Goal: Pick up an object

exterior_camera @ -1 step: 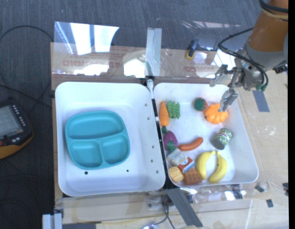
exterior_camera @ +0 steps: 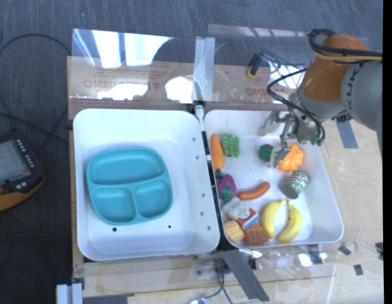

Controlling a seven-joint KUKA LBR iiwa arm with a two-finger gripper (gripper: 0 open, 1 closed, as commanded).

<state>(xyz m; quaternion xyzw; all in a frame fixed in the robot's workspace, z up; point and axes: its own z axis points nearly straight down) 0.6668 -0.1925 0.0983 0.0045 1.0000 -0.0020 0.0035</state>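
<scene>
The right bin [exterior_camera: 328, 198] holds several toy foods. My gripper [exterior_camera: 285, 133] hangs over the bin's far right part, just above an orange pepper-like toy [exterior_camera: 292, 159] and beside a small dark green piece [exterior_camera: 266, 152]. The orange toy lies right under the gripper's tip, and I cannot tell whether they touch. Further left lie a carrot [exterior_camera: 216, 152] and a green studded block [exterior_camera: 230, 145]. A red sausage [exterior_camera: 253, 190] lies mid-bin, with a green-and-white round toy [exterior_camera: 296, 183] to its right and two bananas [exterior_camera: 281, 220] at the front.
The left bin [exterior_camera: 94, 122] holds a teal divided plate [exterior_camera: 128, 183]. A purple eggplant [exterior_camera: 226, 184], a small packet [exterior_camera: 240, 211], a waffle [exterior_camera: 256, 235] and a yellow corn piece [exterior_camera: 233, 231] crowd the right bin's front left. Cables and a yellow plug [exterior_camera: 254, 67] lie behind it.
</scene>
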